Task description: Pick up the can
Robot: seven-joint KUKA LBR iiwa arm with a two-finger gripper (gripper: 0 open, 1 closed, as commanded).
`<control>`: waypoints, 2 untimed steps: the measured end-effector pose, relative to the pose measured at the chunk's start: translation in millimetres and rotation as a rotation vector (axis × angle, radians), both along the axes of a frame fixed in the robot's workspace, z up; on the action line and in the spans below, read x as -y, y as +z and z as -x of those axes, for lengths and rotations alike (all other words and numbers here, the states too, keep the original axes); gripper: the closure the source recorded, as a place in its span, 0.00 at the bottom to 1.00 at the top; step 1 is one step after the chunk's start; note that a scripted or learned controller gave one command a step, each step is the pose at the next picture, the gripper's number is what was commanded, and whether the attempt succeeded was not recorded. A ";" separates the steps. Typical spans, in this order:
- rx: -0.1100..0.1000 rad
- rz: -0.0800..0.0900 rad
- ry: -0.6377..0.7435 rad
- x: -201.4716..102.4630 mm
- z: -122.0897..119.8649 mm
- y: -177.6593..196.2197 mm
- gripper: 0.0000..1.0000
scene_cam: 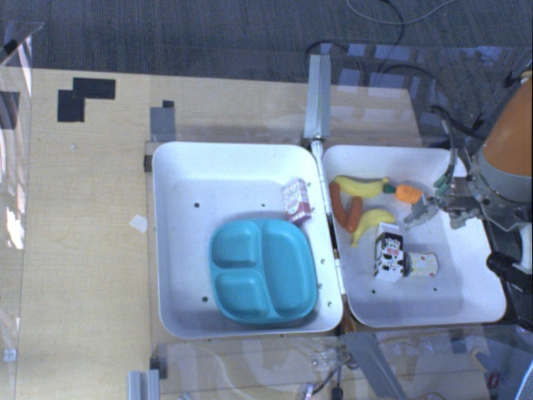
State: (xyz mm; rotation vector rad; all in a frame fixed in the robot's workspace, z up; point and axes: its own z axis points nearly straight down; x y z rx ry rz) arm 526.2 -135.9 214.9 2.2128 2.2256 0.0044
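I am hovering the pincer [433, 205] over the right bin [466, 307], approach step, nothing grasped; I cannot tell its state. The can [296, 200] is lying in the left bin [179, 223], against the right wall, just above the blue tray [262, 271]. Its long axis is running roughly bin-front to bin-back, slightly tilted. Next move, I judge: traversing left across the divider.

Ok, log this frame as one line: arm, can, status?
gripper over right bin, near carrot | can in left bin, beside blue tray, untouched | pick not yet done
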 end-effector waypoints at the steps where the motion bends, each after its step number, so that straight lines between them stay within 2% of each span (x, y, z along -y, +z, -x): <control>1: -0.002 0.000 -0.080 47.3 26.1 -114.0 0.00; 2: 0.006 -0.002 -0.432 43.0 -30.9 -126.0 0.00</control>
